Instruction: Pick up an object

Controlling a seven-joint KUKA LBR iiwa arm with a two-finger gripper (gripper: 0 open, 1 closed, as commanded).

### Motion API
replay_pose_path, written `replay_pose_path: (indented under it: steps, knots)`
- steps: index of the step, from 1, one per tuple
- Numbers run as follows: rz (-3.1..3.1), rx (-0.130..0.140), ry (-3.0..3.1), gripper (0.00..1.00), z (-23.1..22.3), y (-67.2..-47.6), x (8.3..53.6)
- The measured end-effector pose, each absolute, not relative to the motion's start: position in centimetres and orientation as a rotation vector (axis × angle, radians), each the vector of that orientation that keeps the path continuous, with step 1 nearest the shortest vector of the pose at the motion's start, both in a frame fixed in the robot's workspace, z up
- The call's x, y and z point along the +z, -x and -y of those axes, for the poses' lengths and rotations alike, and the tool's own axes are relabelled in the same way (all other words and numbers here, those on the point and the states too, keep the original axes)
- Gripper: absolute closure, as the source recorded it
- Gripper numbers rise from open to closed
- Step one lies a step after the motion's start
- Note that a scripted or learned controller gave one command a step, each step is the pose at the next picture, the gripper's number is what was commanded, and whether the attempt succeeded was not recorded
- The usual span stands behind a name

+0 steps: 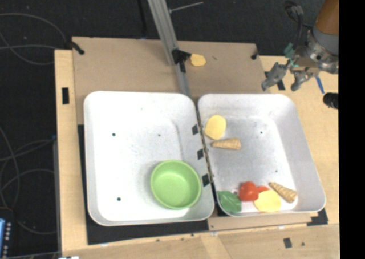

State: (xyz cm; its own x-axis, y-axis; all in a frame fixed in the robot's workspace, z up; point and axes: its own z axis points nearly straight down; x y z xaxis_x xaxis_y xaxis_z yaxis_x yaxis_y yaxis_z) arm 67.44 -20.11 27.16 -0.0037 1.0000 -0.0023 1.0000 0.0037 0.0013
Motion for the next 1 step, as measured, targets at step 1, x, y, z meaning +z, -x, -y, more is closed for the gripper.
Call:
replay_pose_path:
  steps: [1]
  knots:
    - [-2.223,-0.005,-2.215,0.0,20.2,-67.42,27.17]
